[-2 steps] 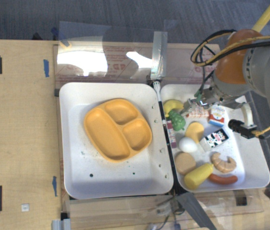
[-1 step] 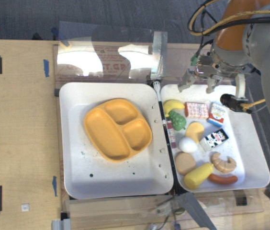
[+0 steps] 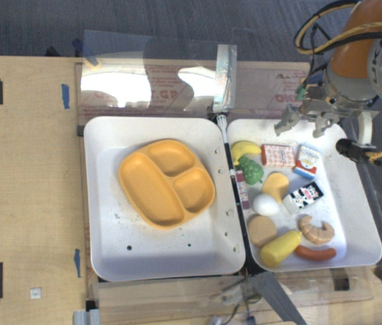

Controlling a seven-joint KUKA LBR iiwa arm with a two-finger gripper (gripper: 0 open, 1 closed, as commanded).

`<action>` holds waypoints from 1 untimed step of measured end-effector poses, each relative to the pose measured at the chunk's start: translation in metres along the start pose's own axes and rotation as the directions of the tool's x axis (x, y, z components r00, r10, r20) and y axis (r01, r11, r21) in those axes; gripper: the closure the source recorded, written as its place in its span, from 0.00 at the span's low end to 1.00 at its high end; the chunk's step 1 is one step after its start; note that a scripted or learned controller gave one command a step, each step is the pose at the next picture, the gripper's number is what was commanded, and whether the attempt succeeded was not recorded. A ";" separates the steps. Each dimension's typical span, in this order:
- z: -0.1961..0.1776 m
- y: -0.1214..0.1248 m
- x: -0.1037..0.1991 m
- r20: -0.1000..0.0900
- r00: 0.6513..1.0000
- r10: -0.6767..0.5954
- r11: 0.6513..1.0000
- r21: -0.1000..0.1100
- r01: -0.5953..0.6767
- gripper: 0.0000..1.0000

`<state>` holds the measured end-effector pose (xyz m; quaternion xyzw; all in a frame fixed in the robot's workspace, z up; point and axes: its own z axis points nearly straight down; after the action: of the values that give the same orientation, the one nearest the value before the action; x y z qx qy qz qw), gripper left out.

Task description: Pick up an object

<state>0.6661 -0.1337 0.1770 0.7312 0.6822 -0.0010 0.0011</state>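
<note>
My gripper [image 3: 304, 126] hangs over the far edge of the right bin [image 3: 362, 208], open, with nothing between its fingers. Just in front of it lie a red and white packet [image 3: 278, 156] and a small carton [image 3: 307, 160]. Further toward the front are a yellow fruit [image 3: 244, 149], a green vegetable [image 3: 250, 168], a white egg [image 3: 267, 205], a black and white carton [image 3: 304, 196], a brown round piece [image 3: 261, 230], a croissant [image 3: 316, 230], a yellow piece [image 3: 280, 246] and a red sausage [image 3: 315, 253].
The left bin [image 3: 103, 215] holds an orange divided plate [image 3: 167, 181]. A clear plastic sheet with a silver strip [image 3: 224, 80] stands behind both bins. The wooden bench [image 3: 22, 181] extends to the left. Cables [image 3: 320, 22] loop above the arm.
</note>
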 end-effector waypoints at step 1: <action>-0.203 0.001 -0.037 0.005 0.954 -0.301 0.954 -0.013 0.301 0.00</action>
<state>0.6644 -0.1699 0.3797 0.6189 0.7855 0.0025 0.0069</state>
